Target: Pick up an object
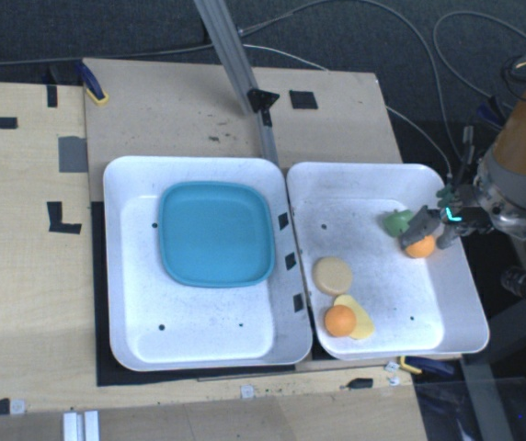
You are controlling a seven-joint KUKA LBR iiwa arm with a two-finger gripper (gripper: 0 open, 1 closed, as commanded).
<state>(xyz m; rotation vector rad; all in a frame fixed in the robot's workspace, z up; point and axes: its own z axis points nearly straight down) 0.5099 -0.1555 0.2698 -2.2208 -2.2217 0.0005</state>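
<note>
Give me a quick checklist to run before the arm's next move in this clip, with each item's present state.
1. Hand over the right bin: ok.
2. Orange piece at the hand: ok.
3. Orange piece actually gripped: cannot tell.
4. Green item beside it clear of the hand: cannot tell.
5. Tan disc, orange ball and yellow piece apart from the hand: ok.
6. Blue plate lying flat in the left bin: ok.

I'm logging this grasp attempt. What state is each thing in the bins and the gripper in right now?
Blue plate: flat in the left bin.
Tan disc: flat in the right bin.
Orange ball: resting against a yellow piece.
Green piece: beside the gripper.
Orange piece: at the gripper's tip; grasp unclear.
</note>
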